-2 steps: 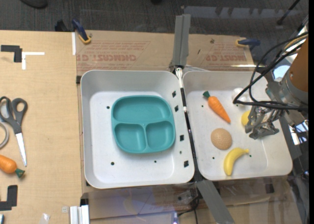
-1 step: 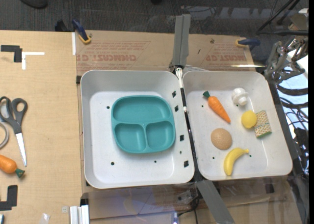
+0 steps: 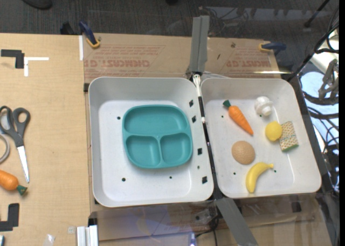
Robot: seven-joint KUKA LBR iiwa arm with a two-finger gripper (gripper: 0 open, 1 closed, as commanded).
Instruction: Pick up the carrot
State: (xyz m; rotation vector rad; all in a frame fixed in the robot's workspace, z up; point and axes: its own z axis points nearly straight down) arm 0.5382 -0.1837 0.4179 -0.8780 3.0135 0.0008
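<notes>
- Lying on the floor of the right bin (image 3: 222, 177), in its far-left part, the carrot (image 3: 240, 120) is pointing its green stub toward the far left and its tip toward the near right.
- Looking like a toy, it is probably handling as light, stiff and somewhat smooth; the taper is likely making the thin tip slip out of a pinch.
- Taking hold across the thick orange part just below the green stub is looking like the safest grasp, with the pinch crossing the slanted long axis.
- Sitting apart from it are a small white object (image 3: 263, 106) to the right, a lemon (image 3: 274, 131) and a sponge (image 3: 289, 135) further right, and a brown egg-shaped piece (image 3: 243, 152) just nearer, so both flanks are staying reachable.
- Resting nearer still is a banana (image 3: 256, 176).
- Holding a teal divided tray (image 3: 157, 136), the left bin (image 3: 105, 177) is sitting alongside.
- Lying on the bench at far left are scissors (image 3: 18, 137) and a second carrot (image 3: 8, 180), well apart from both bins.
</notes>
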